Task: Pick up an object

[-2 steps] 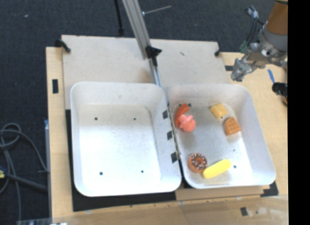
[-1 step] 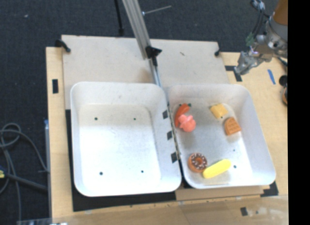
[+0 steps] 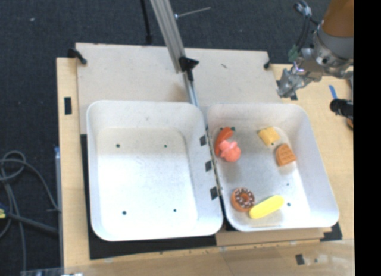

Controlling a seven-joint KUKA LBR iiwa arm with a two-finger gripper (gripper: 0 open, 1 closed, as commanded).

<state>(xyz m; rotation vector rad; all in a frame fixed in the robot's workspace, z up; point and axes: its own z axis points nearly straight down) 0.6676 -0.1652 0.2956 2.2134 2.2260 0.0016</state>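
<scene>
Yellow banana point(image 3: 266, 207) touches donut point(image 3: 242, 198) by bin wall point(image 3: 221, 206): grab may slip or snag both. Gripper point(image 3: 288, 84) outside bin; jaw state can't tell.

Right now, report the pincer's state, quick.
Pincer: cannot be told whether open or closed; it hangs above the bench past the far rim of the right shallow white bin, with nothing seen between its tips.

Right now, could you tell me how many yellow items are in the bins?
2, both in the right bin: a yellow block near its far side, and a yellow banana-shaped piece at its near edge, beside the donut.
</scene>
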